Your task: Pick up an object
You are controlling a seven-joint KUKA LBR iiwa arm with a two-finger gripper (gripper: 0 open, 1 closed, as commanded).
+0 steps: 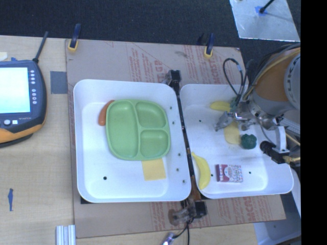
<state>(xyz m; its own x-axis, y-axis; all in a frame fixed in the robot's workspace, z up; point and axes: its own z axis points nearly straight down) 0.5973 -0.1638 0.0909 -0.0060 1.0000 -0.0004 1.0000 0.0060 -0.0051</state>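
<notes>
We can make out red printing across the brown cardboard (pixel 153 60) under the bins, too small to read, and the little red-and-white packet (pixel 228 173) carries a label we cannot read either. The right bin (pixel 276 185) holds that packet at its 6 o'clock, a banana (pixel 201 170) at 8 o'clock against the dividing rim, a yellow piece (pixel 219 105) at 11 o'clock, a pale yellow item (pixel 232 135) near the middle and a dark green rounded object (pixel 249 141) just beside it. The gripper (pixel 231 119) hangs over the centre of this bin; whether it is parted or closed we cannot tell. The left bin (pixel 89 180) holds a green divided plate (pixel 138 129), an orange item (pixel 102 114) peeking out at its 9 o'clock, and a yellow square (pixel 154 170) at 6 o'clock.
</notes>
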